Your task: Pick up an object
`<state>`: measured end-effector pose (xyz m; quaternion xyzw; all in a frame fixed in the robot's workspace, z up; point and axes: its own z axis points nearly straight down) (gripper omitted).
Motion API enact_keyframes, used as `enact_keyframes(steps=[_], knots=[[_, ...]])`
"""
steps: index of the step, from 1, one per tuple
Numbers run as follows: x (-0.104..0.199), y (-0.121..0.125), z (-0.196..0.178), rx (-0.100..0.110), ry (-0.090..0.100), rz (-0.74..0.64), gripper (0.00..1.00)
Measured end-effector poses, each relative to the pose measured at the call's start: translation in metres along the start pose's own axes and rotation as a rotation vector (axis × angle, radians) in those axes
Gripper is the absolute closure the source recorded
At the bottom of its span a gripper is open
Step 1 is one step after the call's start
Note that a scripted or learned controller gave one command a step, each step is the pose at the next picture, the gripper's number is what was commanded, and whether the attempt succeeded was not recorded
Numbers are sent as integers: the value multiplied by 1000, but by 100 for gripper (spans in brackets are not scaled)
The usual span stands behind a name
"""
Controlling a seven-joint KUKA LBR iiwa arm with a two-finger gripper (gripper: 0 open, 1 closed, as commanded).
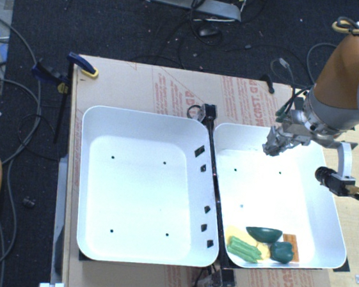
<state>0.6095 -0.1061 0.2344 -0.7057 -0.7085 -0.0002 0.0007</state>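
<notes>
Right bin (pixel 327 208) | dark green bowl (pixel 264 233), ridged light-green piece (pixel 244 249)

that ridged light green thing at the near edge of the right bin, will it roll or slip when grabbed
The ridged green piece looks long and rounded, so it may roll if nudged sideways. Its ridges probably help grip. It lies against a yellow piece and near the bin wall, so finger room looks tight.

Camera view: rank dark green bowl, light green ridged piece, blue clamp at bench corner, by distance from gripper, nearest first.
From the gripper, over the right bin's far end:
1. Dark green bowl, right bin's near end.
2. Light green ridged piece, just left of and below the bowl.
3. Blue clamp, bench's far left corner.
</notes>
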Motion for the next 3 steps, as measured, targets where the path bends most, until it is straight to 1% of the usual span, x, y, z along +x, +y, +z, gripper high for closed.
enact_keyframes(steps=[1,3], knots=[[52,18,-6,-1,0,-1,100],[165,42,-13,-1,0,-1,100]])
